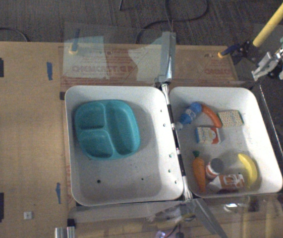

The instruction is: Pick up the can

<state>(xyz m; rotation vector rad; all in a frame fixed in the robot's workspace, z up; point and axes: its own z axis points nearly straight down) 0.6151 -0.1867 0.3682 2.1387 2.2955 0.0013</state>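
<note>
The can [214,168] is small, with a grey top and a red and white side. It stands in the right bin [260,108] near the front, between a carrot [198,171] and a banana [249,168], touching a white and orange carton [226,182]. The gripper [275,62] shows as pale grey and white parts past the bin's far right corner, off the bench. It is well away from the can, with nothing seen in it.
The right bin also holds a blue bottle [190,113], an orange sausage [211,116], a cracker [230,118] and a small box [207,135]. A teal divided plate [106,128] lies in the left bin [131,182]. A yellow rod [274,20] slants at the top right.
</note>
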